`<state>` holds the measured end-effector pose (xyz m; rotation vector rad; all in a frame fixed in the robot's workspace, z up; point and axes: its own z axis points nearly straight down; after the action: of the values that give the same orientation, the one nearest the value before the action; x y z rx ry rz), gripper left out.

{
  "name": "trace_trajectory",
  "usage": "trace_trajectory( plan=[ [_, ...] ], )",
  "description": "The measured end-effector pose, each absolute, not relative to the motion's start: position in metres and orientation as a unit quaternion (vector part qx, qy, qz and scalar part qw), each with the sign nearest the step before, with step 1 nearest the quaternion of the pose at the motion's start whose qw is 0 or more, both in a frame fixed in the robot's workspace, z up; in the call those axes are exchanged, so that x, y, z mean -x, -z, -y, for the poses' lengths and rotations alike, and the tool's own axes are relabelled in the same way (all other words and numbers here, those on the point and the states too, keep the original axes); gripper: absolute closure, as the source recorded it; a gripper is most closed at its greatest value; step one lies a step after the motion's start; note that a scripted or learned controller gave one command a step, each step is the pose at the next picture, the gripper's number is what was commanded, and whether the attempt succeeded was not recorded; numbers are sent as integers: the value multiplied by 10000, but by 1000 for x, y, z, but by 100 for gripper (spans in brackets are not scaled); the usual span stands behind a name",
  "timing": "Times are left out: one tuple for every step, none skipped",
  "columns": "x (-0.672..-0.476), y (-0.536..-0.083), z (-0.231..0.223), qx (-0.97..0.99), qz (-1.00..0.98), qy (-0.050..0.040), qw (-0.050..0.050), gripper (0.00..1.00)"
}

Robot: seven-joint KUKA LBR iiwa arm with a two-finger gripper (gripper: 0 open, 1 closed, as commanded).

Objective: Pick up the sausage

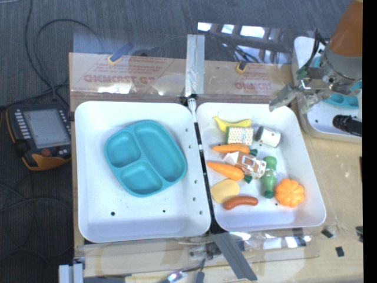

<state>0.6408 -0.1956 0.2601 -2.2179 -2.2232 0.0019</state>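
In the camera view, I saw the sausage (240,202) lying low in the right bin (310,175), near its bottom edge, just below the yellow potato-shaped piece (225,190) and left of the small pumpkin (289,193). Its long axis ran nearly left to right, tilted slightly up at the right. The hand (290,98) hovered at the upper right of the frame, over that bin's top right corner, so the sausage lay down and to the left of it. I could not tell how far open the hand was; I saw nothing in it.
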Motion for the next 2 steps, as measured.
trace_trajectory(
  plan=[
    [-637,-192,119,7236,6902,-10,6,0],
    [-668,-244,108,6554,7553,-15,-16,0]
  ],
)
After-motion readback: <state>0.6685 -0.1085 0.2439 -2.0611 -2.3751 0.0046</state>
